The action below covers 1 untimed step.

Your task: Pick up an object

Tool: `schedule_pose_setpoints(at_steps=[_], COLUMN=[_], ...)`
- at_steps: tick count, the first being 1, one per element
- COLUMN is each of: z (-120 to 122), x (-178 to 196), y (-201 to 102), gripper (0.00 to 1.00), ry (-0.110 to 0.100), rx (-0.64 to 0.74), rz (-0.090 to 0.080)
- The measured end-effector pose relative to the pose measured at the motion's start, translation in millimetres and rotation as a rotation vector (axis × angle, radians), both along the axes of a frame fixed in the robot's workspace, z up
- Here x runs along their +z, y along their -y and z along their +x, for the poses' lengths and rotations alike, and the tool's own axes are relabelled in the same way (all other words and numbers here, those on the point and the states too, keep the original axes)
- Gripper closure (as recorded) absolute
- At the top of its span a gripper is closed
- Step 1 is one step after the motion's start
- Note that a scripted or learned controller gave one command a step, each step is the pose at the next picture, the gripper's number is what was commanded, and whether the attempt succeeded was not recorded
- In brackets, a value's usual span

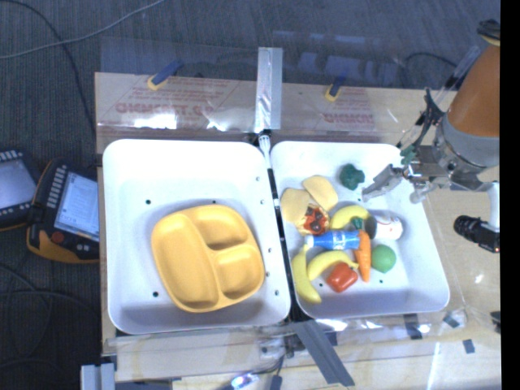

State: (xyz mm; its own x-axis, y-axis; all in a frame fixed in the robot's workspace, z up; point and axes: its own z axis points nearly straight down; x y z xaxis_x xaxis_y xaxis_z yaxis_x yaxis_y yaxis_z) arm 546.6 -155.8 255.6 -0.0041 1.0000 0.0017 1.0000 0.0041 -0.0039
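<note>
The right bin (422,287) holds a heap of toy food: a dark green piece (351,175), a pale yellow slice (321,189), a banana (304,276), a blue tube (336,240), a carrot (363,255), a green ball (383,258), a red pepper (341,277) and a white-and-red piece (388,227). My gripper (391,192) hovers over the bin's upper right part, just right of the dark green piece. It is open, with nothing between its fingers. One finger (379,184) slants down-left towards the heap.
A yellow divided plate (210,254) lies in the left bin (130,185). A tablet and an orange-edged pendant (69,214) sit on the floor left of the bench. A clear plastic wall (268,96) rises behind both bins.
</note>
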Motion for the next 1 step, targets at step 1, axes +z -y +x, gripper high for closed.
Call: schedule_pose_setpoints(at_steps=[1], z=[-8.1], x=[-121.8], y=[55.9], gripper=[0.0], ry=[0.016], rx=[0.2], rz=[-0.005])
